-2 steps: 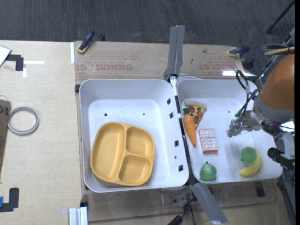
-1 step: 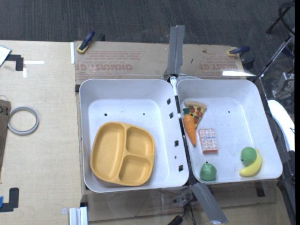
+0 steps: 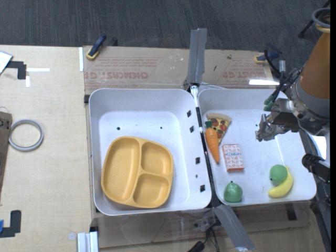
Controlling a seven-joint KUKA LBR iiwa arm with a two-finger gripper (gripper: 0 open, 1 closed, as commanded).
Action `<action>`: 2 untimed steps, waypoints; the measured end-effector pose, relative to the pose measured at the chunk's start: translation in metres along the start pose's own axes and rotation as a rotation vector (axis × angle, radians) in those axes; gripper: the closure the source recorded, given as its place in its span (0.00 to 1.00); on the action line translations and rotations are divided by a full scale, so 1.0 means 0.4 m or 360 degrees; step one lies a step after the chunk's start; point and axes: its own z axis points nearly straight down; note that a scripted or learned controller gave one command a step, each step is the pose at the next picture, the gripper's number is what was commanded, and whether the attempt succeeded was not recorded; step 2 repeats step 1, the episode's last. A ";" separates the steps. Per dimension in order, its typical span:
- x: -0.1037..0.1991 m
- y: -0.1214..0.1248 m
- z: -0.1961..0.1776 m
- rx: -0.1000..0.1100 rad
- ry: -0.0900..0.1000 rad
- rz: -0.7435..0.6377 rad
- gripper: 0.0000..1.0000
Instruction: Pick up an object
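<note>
yellow tray [image 3: 137, 172], orange carrot [image 3: 212, 143], white bins [image 3: 142, 101]

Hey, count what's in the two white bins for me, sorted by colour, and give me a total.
Yellow: 2, divided plate, banana
Green: 2, round fruit, second round fruit
Orange: 1, carrot
Multicoloured: 2, pizza slice, small box
Total: 7

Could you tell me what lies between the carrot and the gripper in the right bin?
In the camera view, the stretch from the carrot to the gripper is bare white bin floor; the small box sits below that line.
</note>
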 end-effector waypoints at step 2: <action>0.176 0.090 0.143 0.0002 -0.0001 0.0011 1.00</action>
